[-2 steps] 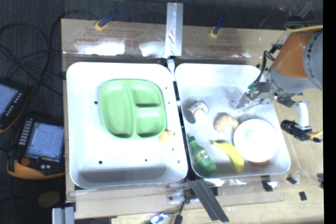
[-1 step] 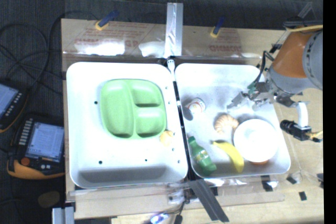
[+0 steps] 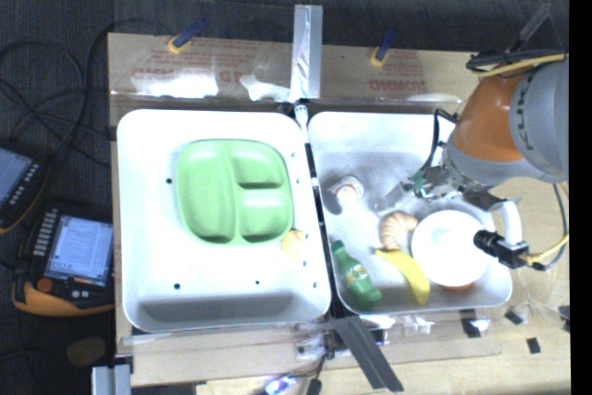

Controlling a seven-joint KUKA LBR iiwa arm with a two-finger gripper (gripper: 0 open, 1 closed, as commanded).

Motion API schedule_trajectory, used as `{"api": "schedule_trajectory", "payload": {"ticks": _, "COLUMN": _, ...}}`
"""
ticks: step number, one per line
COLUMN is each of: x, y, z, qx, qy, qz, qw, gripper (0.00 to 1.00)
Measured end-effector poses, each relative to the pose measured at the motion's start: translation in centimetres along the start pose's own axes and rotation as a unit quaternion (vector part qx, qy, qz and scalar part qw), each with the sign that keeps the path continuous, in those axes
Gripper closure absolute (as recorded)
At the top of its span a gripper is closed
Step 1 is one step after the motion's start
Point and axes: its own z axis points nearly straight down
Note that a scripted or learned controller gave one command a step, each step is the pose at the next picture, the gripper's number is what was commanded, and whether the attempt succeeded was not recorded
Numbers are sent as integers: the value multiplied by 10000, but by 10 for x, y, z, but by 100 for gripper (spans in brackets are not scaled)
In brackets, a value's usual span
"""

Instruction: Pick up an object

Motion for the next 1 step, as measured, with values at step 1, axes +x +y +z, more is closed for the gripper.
{"api": "schedule_trajectory", "payload": {"ticks": 1, "x": 30, "y": -33, "z": -1, "qx": -28, "qy": 0, "qz": -592, "qw": 9982, "gripper": 0}}
